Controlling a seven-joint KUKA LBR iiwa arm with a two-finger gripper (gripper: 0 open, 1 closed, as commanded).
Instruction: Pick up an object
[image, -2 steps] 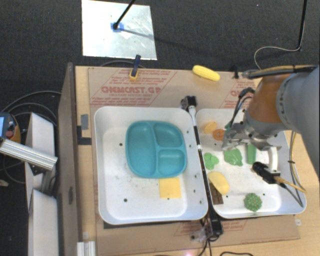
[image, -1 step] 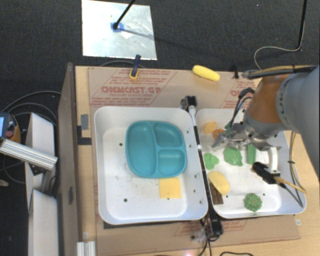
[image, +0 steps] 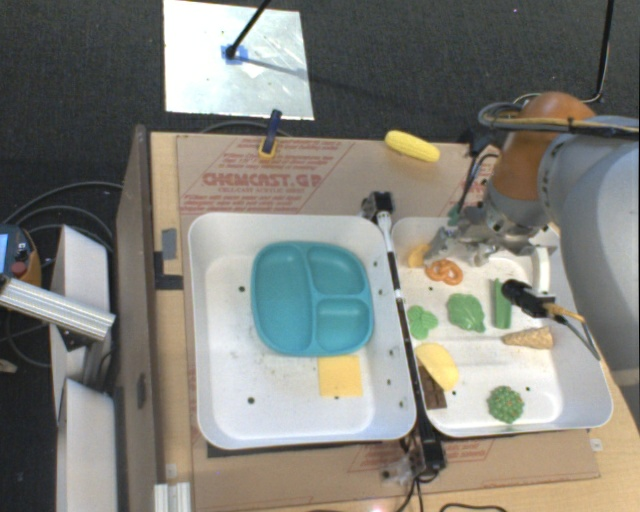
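The claw (image: 447, 246) is hovering low over the right bin (image: 575, 400), beside the pretzel (image: 444, 270); its state is impossible to tell, the arm (image: 560, 170) hiding much of it. A blue tray (image: 310, 297) is lying in the left bin (image: 220, 400) on the surface (image: 270, 175).

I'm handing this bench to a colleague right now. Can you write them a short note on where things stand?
Gripper: low over the back of the right bin, just behind the orange pretzel; nothing visibly held.
Right bin: pretzel, green leaf, green stick, yellow piece, green ball.
Left bin: teal divided plate, yellow square.
Done: nothing lifted.
Left: grasp and lift one object.
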